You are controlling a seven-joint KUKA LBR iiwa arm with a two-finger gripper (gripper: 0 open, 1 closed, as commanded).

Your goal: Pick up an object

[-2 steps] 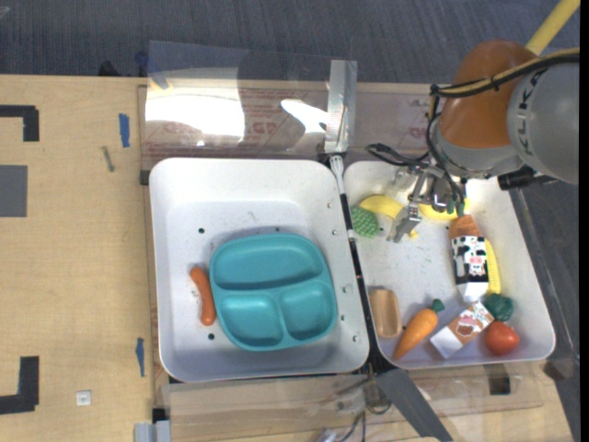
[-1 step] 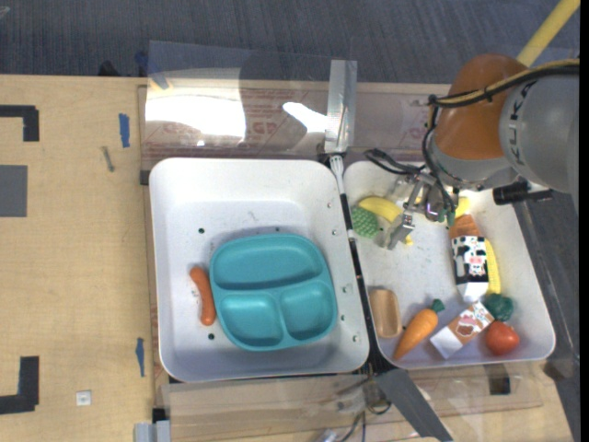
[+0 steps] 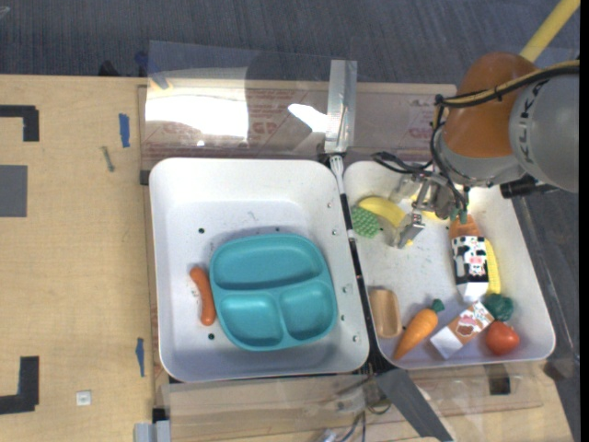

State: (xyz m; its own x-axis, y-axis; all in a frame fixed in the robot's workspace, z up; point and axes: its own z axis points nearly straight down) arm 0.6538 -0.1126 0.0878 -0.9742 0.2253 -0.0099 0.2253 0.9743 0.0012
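Hovering gripper [image 3: 411,221] in right bin [image 3: 534,334], banana [image 3: 382,212] just beside it

Both white bins [image 3: 248,178] look like smooth, slightly glossy plastic. The teal tray [image 3: 272,288] is matt plastic. Bench top [image 3: 64,247] is pale, matt wood. Just beside the metal fingers [image 3: 405,233], the banana [image 3: 382,212] looks like shiny toy plastic.

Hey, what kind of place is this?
Probably a robotics lab test bench: a grey arm over two white bins, toy food such as a carrot, and a teal divided tray.
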